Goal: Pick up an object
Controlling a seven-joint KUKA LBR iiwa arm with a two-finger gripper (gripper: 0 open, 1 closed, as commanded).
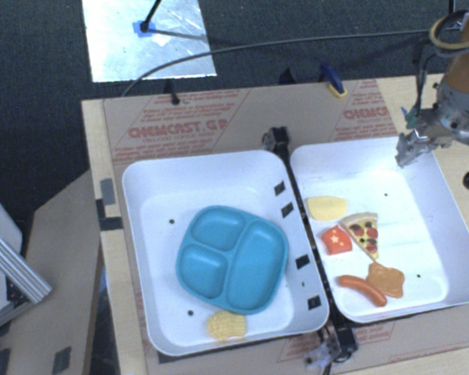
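The right bin holds several toy foods: a pale yellow piece, a red block, a pizza slice, a red sausage and an orange-brown piece. My gripper hangs over the far right corner of that bin, well away from the foods, with nothing seen between its fingers. In the left bin lies a blue divided plate, and a yellow corn piece sits just in front of it.
A black divider with clips runs between the two bins. Both bins rest on a cardboard sheet. A foil square lies on the dark floor at the back. An aluminium rail sticks in at the left.
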